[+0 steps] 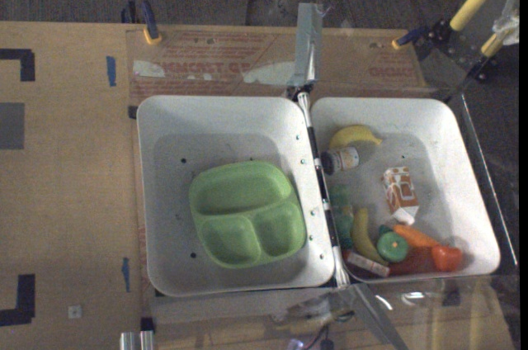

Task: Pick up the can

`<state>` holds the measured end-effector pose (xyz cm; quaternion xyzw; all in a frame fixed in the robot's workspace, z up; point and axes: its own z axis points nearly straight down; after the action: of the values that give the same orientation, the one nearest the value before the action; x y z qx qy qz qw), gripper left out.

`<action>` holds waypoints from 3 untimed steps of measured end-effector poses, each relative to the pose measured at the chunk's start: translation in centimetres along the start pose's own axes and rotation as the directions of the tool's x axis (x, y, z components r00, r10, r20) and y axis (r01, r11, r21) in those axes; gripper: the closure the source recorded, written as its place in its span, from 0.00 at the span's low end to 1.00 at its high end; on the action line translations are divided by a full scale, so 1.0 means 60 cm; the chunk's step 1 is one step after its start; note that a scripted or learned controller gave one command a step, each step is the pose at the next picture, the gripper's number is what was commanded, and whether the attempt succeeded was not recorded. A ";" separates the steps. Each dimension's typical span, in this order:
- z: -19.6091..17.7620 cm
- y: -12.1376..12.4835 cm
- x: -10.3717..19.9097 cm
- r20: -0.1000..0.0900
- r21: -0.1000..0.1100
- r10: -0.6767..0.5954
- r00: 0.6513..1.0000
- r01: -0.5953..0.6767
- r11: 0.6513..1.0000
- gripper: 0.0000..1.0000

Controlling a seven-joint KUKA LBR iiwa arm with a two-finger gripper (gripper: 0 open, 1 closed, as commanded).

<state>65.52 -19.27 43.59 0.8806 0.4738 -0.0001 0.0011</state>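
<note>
Lying sideways by the right white bin's (441, 167) left wall, small white-labelled cylindrical can (343, 159) may roll away; yellow banana (355, 135) crowds it; pincer state: cannot tell.

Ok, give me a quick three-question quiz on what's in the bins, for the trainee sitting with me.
1. Which bin holds the green tray: the view's left bin or right bin?
2. True or false: the yellow banana lies in the right bin.
3. How many compartments does the green tray have?

Key: 1 left bin; 2 true; 3 three.
</note>
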 end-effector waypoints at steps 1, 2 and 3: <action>0.000 0.034 -0.015 0.000 -0.002 -0.056 0.998 0.056 0.998 1.00; 0.001 0.035 -0.016 0.000 0.001 -0.203 0.979 0.203 0.979 1.00; -0.019 0.035 -0.012 0.002 -0.004 -0.206 0.979 0.206 0.979 1.00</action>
<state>66.86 -21.01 44.72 0.8268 0.5624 -0.0001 0.0034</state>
